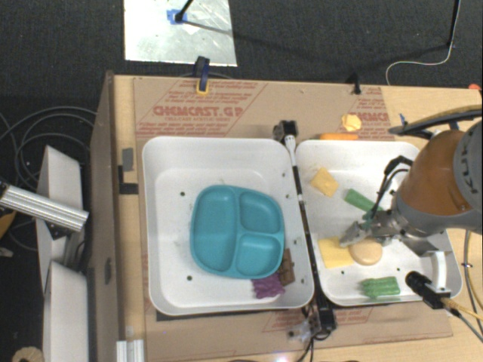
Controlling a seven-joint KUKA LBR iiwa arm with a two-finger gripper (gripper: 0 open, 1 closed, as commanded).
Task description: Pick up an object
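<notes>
Gripper (361,236) low in the right bin (332,157), poised at the left rim of a tan rounded piece (367,253), a bun or cookie by the look of it. Cannot tell whether spread or pressed together; too small and dark to read. Nothing visibly held. Just left of the tan piece, touching it or nearly so, a flat yellow slab (333,253). Near edge of the same bin: a green ridged block (379,286). Farther back, a green stick (359,199) and a yellow wedge (324,182).

Probably light, stiff toy food, smooth and a bit slippery. Best pinched across its width at the middle, clear of the yellow slab.

Left bin (158,157): a teal divided plate (237,231), with a purple piece (266,286) at its near side.
</notes>
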